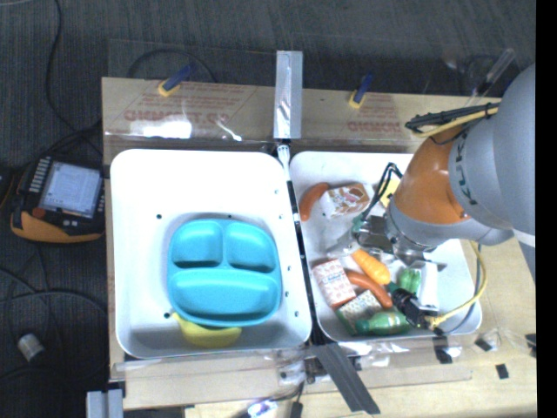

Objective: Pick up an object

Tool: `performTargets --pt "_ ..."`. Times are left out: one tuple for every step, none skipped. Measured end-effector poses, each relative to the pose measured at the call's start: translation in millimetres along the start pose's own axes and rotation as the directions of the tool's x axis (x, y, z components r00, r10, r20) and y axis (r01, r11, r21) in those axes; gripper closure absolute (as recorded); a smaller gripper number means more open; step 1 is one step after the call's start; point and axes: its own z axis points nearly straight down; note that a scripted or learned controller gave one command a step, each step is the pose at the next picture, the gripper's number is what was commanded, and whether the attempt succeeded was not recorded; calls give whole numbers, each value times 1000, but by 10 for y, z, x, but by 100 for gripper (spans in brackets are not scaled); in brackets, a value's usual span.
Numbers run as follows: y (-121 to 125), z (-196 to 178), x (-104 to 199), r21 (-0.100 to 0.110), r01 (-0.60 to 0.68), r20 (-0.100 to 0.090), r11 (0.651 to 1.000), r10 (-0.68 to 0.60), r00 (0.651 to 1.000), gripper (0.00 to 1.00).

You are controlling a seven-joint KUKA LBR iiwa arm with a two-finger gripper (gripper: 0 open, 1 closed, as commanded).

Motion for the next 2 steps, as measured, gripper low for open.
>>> performTargets --pt "11 -99 6 -1 0 -3 1000 0 1000 100" --pt "-242 -1401 959 19 87 0 996 -87 996 100"
